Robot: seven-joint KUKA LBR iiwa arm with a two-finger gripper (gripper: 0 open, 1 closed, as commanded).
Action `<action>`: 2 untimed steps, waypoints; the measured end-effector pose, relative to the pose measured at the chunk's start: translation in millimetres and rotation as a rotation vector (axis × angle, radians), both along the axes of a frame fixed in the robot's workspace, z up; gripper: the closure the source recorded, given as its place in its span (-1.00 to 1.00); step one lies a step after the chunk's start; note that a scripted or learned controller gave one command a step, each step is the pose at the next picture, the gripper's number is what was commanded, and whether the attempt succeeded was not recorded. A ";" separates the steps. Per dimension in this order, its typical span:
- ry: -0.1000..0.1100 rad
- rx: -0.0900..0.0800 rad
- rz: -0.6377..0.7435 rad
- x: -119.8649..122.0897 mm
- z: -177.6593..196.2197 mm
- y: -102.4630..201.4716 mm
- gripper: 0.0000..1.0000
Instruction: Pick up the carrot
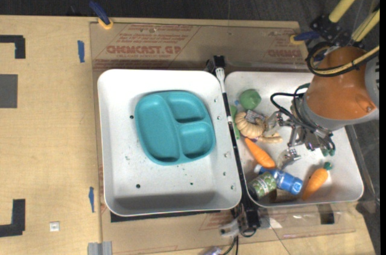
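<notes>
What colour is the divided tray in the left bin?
Teal-blue tray, clear in the camera view.

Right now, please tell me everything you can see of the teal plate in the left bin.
The teal plate looks like smooth plastic, oval with rounded corners, and is divided into three compartments: one large on the left side of the view and two smaller on the right. It lies flat, right side up, near the middle of the left bin, turned slightly askew. It rests on the bin floor, apart from the walls, with nothing in it or touching it.
</notes>
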State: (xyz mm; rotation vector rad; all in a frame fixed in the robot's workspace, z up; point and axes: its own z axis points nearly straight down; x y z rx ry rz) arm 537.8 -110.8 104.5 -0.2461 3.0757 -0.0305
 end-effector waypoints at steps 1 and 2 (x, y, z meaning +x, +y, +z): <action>-0.007 0.021 -0.303 -11.4 -1.4 15.0 -1.00; 0.043 0.034 -0.551 -53.0 81.3 82.1 -1.00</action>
